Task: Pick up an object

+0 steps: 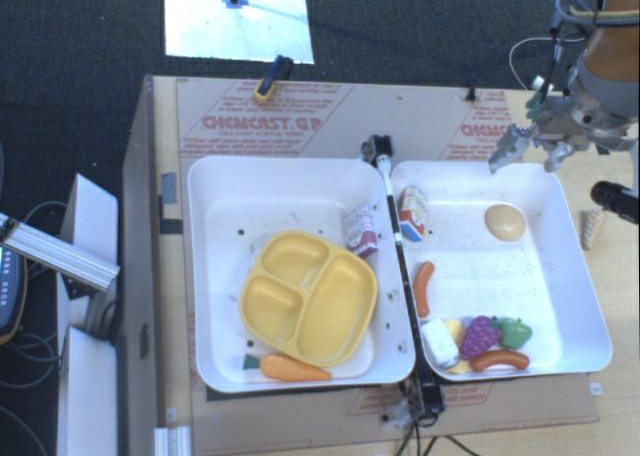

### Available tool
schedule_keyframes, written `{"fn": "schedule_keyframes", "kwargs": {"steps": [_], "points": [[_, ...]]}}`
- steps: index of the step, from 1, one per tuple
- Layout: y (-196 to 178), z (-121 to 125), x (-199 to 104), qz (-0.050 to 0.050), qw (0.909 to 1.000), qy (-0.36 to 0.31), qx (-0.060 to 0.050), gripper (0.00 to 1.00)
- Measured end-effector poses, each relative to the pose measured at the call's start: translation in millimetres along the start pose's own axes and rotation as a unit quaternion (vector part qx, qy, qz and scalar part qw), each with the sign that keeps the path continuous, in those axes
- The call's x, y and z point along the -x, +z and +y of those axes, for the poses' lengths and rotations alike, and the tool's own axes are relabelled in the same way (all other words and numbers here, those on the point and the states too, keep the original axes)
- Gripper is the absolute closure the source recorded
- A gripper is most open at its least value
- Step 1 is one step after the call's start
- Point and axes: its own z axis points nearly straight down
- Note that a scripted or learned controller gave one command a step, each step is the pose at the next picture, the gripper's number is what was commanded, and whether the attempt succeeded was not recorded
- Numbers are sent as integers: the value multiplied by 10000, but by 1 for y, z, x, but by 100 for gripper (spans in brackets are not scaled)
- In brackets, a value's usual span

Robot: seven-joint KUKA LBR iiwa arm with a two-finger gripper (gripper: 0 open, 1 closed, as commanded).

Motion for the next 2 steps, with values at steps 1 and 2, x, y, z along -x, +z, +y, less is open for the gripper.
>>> {"fn": "schedule_keyframes", "kwargs": {"steps": [1, 2], "points": [[85, -4, 37, 0, 10000, 8, -15, 0], [173, 11, 33, -16, 10000, -3, 50, 0]]}}
